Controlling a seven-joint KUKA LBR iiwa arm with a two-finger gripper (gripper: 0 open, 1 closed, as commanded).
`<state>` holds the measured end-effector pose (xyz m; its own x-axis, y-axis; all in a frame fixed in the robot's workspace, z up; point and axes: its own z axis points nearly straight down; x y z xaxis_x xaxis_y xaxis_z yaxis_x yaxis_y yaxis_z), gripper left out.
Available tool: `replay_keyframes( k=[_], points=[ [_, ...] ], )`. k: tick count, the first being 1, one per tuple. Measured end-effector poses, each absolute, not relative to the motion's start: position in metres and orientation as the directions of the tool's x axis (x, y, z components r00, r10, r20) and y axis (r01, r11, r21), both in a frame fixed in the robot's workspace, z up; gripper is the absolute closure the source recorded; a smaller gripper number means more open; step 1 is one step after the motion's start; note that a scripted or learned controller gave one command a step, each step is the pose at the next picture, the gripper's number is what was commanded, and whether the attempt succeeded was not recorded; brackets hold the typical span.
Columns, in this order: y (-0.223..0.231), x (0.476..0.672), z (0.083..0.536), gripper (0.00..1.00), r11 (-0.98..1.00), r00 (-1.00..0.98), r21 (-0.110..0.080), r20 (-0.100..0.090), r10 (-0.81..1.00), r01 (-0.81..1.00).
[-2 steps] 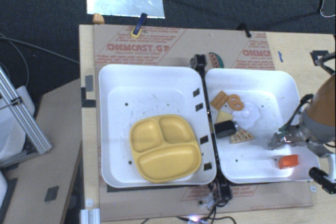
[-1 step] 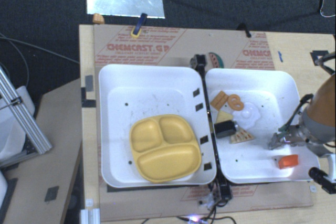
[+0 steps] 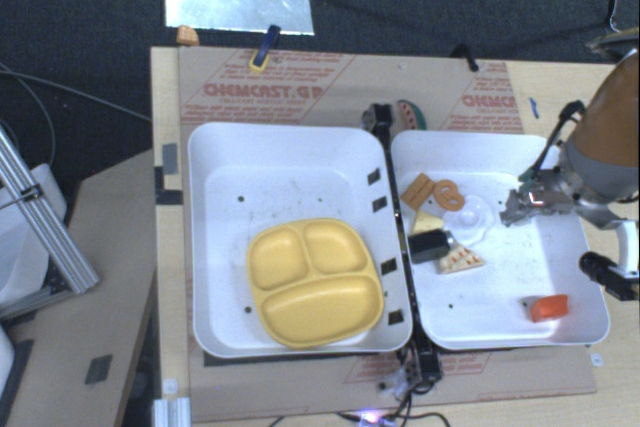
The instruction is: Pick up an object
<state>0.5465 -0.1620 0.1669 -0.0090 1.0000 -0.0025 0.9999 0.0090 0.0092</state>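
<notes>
Arm [image 3: 610, 140]: grey w/ orange band, seen entering from the right, over the right bin's upper right part.
Gripper [image 3: 522, 205]: positioned low over the right bin; finger state can't be told; nothing is seen held.
Right bin [image 3: 500, 147]: white, shallow; small objs are grouped at its left side.
Pretzel [image 3: 449, 196]: orange, placed near the bin's upper left, beside a tan block [image 3: 417, 190].
Black block [image 3: 430, 244]: laid just below those, touching a wedge-shaped sandwich piece [image 3: 461, 261].
Orange block [image 3: 548, 308]: set apart, at lower right of the bin.
Left bin [image 3: 285, 150]: occupied by a yellow divided plate [image 3: 315, 281], toward its lower half.
</notes>
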Motion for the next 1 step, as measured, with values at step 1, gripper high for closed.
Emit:
replay_keyframes(
  k=[1],
  points=[
    [-0.1665,0.4868,0.0807,1.0,-0.001,0.001,-0.004,0.002,1.0,1.0]
  ],
)
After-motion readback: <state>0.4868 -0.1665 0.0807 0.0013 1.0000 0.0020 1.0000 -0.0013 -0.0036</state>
